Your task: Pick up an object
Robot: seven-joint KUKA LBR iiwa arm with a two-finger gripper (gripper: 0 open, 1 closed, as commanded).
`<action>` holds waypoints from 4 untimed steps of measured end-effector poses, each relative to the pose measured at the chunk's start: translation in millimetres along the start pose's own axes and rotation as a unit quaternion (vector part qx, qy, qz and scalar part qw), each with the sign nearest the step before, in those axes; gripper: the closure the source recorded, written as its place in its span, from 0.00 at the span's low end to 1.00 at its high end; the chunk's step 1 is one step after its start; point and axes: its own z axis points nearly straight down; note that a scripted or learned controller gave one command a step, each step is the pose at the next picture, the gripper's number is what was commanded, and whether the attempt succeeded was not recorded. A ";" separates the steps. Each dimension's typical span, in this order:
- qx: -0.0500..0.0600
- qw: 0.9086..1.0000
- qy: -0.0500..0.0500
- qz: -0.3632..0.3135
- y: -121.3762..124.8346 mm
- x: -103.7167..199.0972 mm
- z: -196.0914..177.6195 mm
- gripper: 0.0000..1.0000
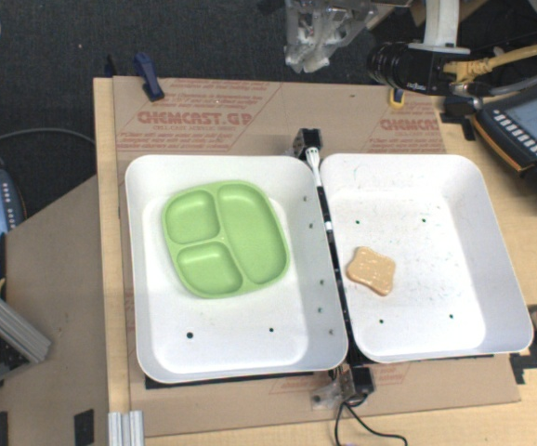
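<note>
You're at the approach step: the hand (311,40) hangs at the frame's top, above both bins, its opening impossible to judge, so next bring it down over the toast (372,270) lower-left in the right bin (454,193).

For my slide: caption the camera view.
Green divided plate in left bin, toast piece in right bin.
</note>
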 end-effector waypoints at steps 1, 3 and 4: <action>0.005 1.000 0.000 -0.003 -56.4 48.4 11.1 1.00; 0.005 1.000 -0.002 0.003 -93.9 11.2 27.1 1.00; 0.005 1.000 -0.002 0.002 -94.1 2.1 42.5 1.00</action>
